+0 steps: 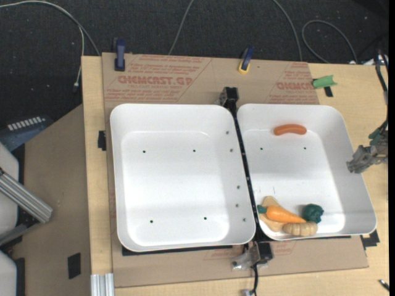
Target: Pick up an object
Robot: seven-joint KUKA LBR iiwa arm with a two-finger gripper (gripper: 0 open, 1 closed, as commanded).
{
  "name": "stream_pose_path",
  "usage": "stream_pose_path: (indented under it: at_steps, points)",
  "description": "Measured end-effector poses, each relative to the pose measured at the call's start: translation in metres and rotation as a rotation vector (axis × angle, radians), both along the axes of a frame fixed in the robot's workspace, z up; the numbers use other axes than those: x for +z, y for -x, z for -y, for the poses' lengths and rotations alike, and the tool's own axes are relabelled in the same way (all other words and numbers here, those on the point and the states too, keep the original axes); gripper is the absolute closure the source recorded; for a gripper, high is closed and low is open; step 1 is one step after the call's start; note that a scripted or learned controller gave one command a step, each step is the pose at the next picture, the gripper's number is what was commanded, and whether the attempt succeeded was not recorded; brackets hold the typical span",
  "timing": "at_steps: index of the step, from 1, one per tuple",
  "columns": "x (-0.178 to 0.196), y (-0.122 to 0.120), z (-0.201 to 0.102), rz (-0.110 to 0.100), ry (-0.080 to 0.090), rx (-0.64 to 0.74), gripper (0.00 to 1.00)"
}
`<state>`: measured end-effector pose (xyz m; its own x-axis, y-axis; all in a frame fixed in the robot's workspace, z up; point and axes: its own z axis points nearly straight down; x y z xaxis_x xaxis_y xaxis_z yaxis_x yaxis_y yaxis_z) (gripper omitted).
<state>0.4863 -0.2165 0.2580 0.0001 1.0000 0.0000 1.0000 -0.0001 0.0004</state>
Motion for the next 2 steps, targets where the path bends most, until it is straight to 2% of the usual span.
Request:
stream_pose_path:
  at_steps: [1,2]
  points:
    - [0.000,0.000,0.000,0.000,0.000,0.000,0.00]
    - [-0.042,-0.001,-0.003,-0.003,-0.001,0.001,0.00]
